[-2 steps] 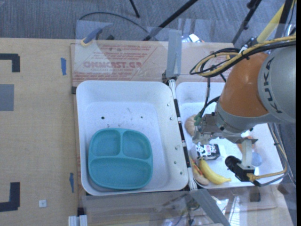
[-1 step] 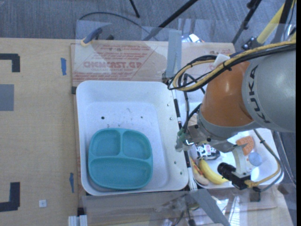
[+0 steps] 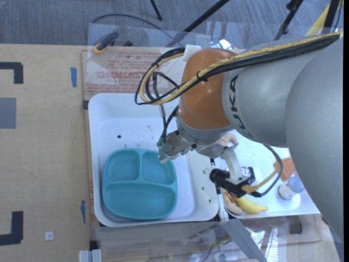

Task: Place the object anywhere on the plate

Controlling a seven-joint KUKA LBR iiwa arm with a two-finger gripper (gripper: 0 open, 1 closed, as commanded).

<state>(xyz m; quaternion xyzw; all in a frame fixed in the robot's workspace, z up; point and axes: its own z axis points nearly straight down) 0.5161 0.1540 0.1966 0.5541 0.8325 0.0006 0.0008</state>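
A teal divided plate (image 3: 139,189) lies in the front of the left bin (image 3: 109,111). My gripper (image 3: 165,155) hangs low over the plate's far right corner, right at its rim, under the orange-banded wrist. Whether anything sits between its tips cannot be made out. In the right bin (image 3: 308,203) a yellow banana (image 3: 249,204) lies near the front edge, partly hidden behind the robot's own parts.
The big grey arm covers most of the right bin. An orange thing (image 3: 287,168) and a small white and blue thing (image 3: 288,189) lie at that bin's right side. A pale thing (image 3: 229,141) peeks out beneath the wrist. The left bin's far half shows bare white floor.
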